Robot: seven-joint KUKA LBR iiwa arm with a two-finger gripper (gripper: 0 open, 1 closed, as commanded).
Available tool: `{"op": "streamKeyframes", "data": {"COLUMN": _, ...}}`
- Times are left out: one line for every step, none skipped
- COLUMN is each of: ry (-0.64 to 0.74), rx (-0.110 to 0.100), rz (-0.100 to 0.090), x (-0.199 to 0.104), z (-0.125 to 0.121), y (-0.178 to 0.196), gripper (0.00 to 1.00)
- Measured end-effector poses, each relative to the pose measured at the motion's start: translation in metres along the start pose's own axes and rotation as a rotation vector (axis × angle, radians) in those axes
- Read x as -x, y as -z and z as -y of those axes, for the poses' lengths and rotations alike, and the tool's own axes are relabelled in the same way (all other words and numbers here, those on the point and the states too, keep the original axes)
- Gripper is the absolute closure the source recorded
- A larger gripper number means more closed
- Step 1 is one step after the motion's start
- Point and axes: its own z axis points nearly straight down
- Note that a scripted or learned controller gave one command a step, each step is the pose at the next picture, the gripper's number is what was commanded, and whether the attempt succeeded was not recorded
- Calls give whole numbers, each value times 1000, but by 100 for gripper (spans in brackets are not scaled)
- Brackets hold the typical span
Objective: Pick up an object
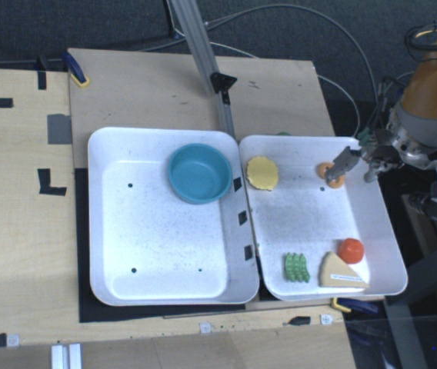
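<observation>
The right bin [311, 214] holds a flat yellow round piece [262, 173] at its far left and a small orange piece [328, 173] at its far right. A green ridged piece [296, 267], a red ball [350, 249] and a pale yellow wedge [341, 273] lie along its near edge. A blue bowl [199, 173] sits at the back of the left bin [141, 237]. My gripper [359, 164] hangs over the right bin's far right corner, open, its two fingers spread. Its left fingertip [342, 164] is right beside the orange piece. Nothing is between the fingers.
A slanted grey metal pole [203, 48] comes down to the gap between the bins at the back. Cables [341, 44] loop over the dark floor behind the bench. The arm's orange band [425, 91] stands right of the bin.
</observation>
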Motion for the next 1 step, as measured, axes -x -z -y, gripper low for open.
{"op": "streamKeyframes", "data": {"ry": 1, "rx": -4, "rz": -1, "x": -5, "z": 1, "y": -43, "gripper": 0}}
